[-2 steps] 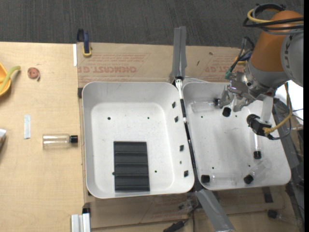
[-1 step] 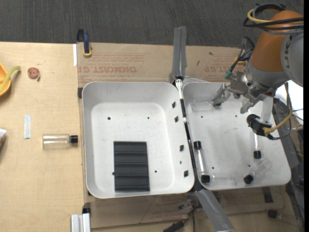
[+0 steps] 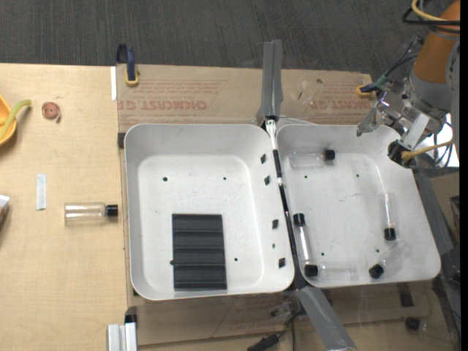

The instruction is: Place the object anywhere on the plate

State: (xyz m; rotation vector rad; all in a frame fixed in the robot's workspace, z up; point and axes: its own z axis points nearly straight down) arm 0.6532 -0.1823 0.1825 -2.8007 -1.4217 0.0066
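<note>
- The two white bins sit side by side on the bench, the left bin (image 3: 139,196) and the right bin (image 3: 409,254), meeting at a grey divider (image 3: 272,86).
- In the left bin a black ridged plate (image 3: 198,252) lies flat toward 6 o'clock, near the front wall.
- The right bin holds several clear plastic tubes with black caps: one (image 3: 311,156) at 11 o'clock, one (image 3: 301,246) along the 9 o'clock wall, one (image 3: 387,214) at 3 o'clock, and more at 5 o'clock, hard to separate.
- The gripper (image 3: 406,134) hangs over the right bin's 2 o'clock corner; I cannot tell how its fingers stand.
- Out on the bench at 9 o'clock lies a clear bottle (image 3: 88,211) with a dark cap.
</note>
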